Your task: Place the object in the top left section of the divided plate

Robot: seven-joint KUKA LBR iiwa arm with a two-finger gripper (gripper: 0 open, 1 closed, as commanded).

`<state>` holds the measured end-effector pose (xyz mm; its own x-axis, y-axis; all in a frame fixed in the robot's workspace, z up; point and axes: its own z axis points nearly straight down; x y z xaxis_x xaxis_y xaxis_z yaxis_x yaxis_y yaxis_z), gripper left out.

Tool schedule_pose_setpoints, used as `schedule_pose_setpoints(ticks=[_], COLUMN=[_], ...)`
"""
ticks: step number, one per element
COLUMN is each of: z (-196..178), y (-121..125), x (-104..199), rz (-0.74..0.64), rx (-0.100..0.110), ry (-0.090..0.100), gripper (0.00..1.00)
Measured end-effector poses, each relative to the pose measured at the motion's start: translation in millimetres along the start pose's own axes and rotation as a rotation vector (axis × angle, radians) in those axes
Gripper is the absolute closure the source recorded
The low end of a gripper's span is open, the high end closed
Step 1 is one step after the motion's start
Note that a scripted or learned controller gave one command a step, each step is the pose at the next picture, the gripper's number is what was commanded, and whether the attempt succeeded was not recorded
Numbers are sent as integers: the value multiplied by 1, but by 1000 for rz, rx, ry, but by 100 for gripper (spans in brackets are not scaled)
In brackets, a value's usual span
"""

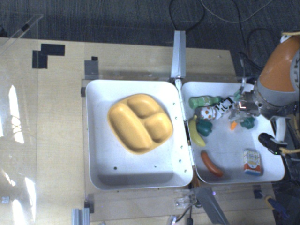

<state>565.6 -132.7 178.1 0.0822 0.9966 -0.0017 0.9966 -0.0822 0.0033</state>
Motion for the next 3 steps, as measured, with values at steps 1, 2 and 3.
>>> schedule_pose_setpoints(ticks=[1,2,3], z=[88,89,-8], y=[-61,-24,-27], x=[45,30,149], rz=[-54,-152,139], rx=[-8,-9,-1], ry=[3,2,2], gripper=[100,100,100])
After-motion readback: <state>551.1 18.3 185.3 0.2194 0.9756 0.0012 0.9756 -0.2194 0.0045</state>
